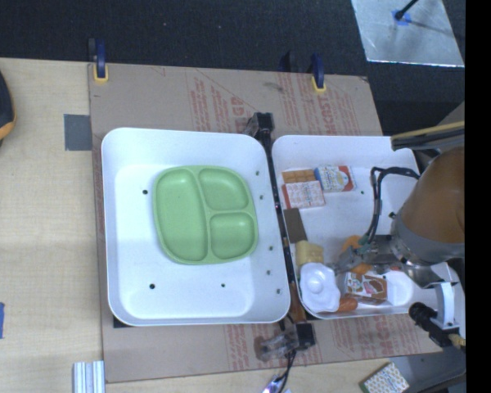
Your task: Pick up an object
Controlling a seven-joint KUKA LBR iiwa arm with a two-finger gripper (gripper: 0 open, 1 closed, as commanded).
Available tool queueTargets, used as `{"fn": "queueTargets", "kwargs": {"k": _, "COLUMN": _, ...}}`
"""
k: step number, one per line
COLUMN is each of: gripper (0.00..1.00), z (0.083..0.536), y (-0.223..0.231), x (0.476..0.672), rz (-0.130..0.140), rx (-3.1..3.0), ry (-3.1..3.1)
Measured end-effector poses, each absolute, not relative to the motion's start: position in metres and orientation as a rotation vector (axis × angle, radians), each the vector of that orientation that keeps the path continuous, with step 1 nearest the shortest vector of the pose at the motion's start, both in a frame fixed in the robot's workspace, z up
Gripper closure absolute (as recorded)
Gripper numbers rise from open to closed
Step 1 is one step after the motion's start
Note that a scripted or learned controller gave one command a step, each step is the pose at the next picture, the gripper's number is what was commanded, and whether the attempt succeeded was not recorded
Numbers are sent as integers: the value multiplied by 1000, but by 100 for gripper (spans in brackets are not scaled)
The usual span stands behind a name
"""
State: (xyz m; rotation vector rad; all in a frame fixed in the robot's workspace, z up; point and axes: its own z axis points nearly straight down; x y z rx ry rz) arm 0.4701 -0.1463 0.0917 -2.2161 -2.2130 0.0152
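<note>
Camera view looks down on the desk [41,219], where the left bin [123,219] holds a green divided plate [204,214] and the right bin [335,150] holds small packets [315,185], a white cup [317,285] and a labelled pouch [367,287]. The claw [362,256] sits low in the right bin among that clutter, just above the pouch; whether it grips anything cannot be told.

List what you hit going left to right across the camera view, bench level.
Blue mark on the bench → grey tape patch → left bin → green divided plate → right bin holding small packets and a white lidded cup → grey arm with orange band.
</note>
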Motion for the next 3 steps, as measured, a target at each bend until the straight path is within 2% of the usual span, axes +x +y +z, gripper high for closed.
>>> {"fn": "queueTargets", "kwargs": {"k": 1, "gripper": 0, "z": 93, "y": -111, "x": 505, "rz": 2, "rx": -2216, "ry": -2231}}
{"fn": "queueTargets", "kwargs": {"k": 2, "gripper": 100, "z": 103, "y": -112, "x": 504, "rz": 4, "rx": -2214, "ry": -2230}}
{"fn": "queueTargets", "kwargs": {"k": 3, "gripper": 100, "z": 198, "y": -43, "x": 573, "rz": -15, "rx": -2211, "ry": -2241}}
